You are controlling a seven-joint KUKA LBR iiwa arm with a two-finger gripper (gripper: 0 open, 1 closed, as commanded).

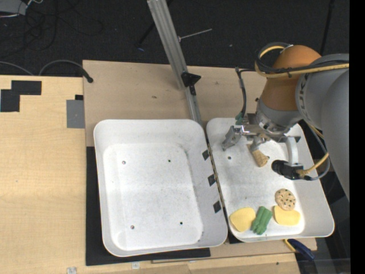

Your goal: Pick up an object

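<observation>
The jaws hang low over the far end of the right bin, and from this slant I cannot tell whether they are open or closed; nothing can be seen held in them. The likeliest thing to pick is the small tan cork-like cylinder, which lies tilted on the bin floor just beside the jaws, on their near side and apart from everything else. To do this well, I judge the jaws should be centred over it and turned across its short width, not its length, then brought straight down, since a round piece may roll away if nudged from one side. Farther off on that same near side lies a round speckled cookie, and beyond it, near the bin's front wall, a close row: a yellow piece, a green piece touching it, and a second yellow piece. These look harder to part cleanly. The left bin sits across the black clips from the jaws, and nothing blocks the cylinder.
</observation>
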